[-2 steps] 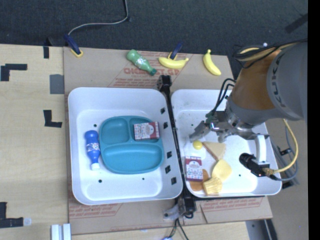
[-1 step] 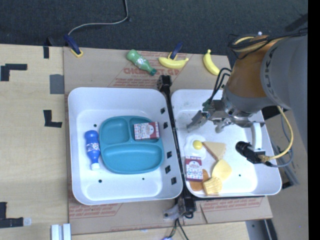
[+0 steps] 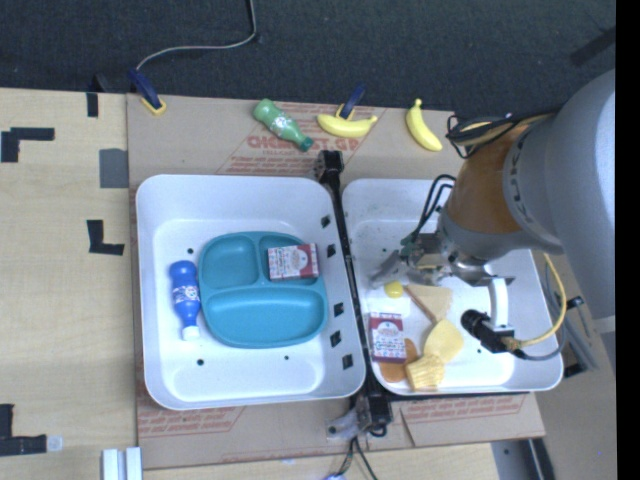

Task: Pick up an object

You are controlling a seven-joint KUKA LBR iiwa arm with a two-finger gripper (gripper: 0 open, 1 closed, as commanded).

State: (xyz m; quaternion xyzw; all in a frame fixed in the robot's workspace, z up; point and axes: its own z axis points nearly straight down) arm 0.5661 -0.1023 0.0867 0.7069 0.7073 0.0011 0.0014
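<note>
Fingers [image 3: 385, 266] of our hand [image 3: 392, 268] hang over the right white bin [image 3: 520, 373] by a small yellow ball [image 3: 395, 290]; we cannot tell their spread.

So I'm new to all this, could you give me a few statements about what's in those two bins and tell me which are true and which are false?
1. A teal divided plate lies in the left bin. True.
2. A small red-and-white carton rests on the bench outside the bins. False: it sits on the teal plate, in an upper compartment.
3. A blue bottle lies beside the plate on its left. True.
4. Both yellow bananas are in the right bin. False: they lie on the cardboard beyond the bins, near a green bottle.
5. The gripper is in the left bin. False: it is low in the right bin, near a small yellow piece.
</note>
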